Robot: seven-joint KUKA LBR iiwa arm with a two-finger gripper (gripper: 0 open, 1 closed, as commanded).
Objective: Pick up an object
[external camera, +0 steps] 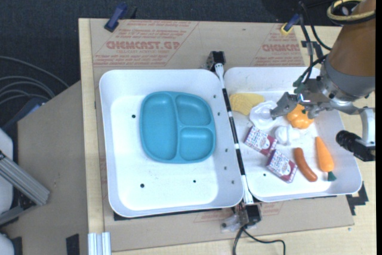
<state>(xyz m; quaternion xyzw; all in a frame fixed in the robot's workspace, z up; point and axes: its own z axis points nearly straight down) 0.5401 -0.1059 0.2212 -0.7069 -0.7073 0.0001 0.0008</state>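
Observation:
My gripper (293,110) hangs over the upper middle of the right bin (346,185), open, with one grey finger (280,109) splayed to the left. Just under it lies an orange fruit-like object (301,119), partly covered by the gripper; I cannot tell whether they touch. Around it in the right bin are a pale yellow piece (246,102), a white crumpled object (261,113), two maroon-and-white packets (258,140) (282,165), a red-orange sausage (305,164) and a carrot (324,156).
The left bin (119,176) holds a blue divided plate (176,126). A black clip (216,59) sits where the bins meet at the back. The arm enters from the right above the right bin's far corner.

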